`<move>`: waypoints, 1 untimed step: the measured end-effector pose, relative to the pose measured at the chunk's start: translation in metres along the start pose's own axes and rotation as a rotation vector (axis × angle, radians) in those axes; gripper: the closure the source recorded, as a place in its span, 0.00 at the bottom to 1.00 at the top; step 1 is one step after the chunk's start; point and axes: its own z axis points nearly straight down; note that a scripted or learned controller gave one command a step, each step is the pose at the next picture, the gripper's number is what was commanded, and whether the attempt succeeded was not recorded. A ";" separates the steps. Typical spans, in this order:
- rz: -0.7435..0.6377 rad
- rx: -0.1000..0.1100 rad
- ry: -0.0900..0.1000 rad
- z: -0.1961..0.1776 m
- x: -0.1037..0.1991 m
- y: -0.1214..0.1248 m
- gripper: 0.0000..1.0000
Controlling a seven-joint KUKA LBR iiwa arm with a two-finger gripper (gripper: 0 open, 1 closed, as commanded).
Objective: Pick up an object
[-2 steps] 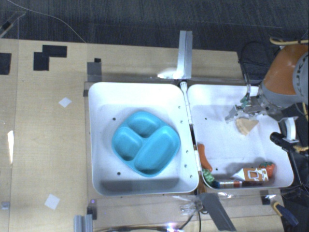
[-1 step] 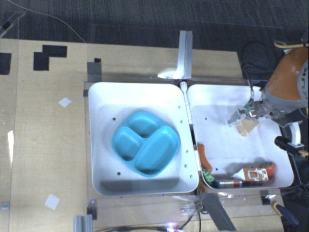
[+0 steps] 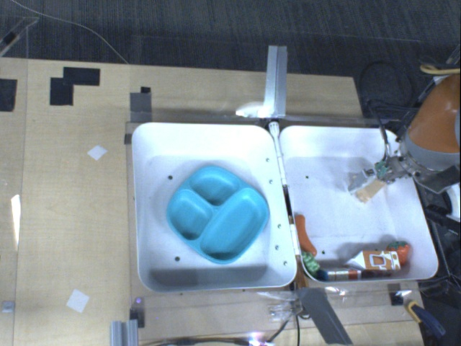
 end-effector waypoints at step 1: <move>0.019 -0.001 -0.001 0.000 0.000 -0.001 0.00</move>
